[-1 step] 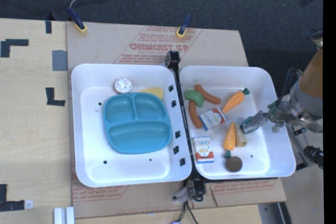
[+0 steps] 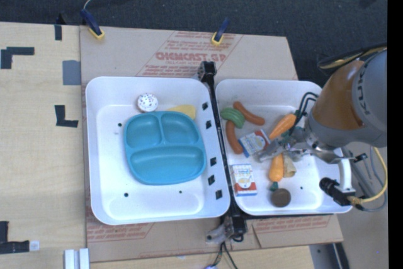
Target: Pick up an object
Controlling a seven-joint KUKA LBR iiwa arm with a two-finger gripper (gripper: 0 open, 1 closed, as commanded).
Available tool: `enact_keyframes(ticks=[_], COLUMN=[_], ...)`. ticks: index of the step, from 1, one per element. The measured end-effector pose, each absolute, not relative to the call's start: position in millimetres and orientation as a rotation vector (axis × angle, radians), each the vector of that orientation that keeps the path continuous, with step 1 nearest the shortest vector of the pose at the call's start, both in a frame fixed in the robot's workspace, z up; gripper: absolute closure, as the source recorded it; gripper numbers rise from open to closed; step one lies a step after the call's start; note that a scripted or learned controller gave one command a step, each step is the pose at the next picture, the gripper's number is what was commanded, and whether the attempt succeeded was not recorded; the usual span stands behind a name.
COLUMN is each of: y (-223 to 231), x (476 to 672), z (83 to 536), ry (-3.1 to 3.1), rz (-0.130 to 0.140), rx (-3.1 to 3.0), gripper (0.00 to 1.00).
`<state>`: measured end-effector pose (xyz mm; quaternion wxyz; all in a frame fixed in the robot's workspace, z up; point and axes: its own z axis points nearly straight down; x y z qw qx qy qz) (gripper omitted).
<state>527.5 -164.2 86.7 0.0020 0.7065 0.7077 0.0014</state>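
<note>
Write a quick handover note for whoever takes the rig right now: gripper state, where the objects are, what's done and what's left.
Gripper: low in the right bin, among the toys; finger state unclear.
Right bin: two hot dogs, green toy, two carrots, two small cartons, brown ball.
Left bin: blue divided plate, speckled white disc, yellow piece behind the plate.
Done: arm reached the pile.
Left: no visible grasp or lift yet.
</note>
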Motion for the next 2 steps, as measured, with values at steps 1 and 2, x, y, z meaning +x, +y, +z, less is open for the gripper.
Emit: enact_keyframes(ticks=[1,2], y=[-146.0,-146.3], x=[496.9,496.9], z=[86.6,95.9], ry=[2.216,2.216], rz=[0.004,0.002], rx=[2.217,2.218], gripper=[0.00,1.00])
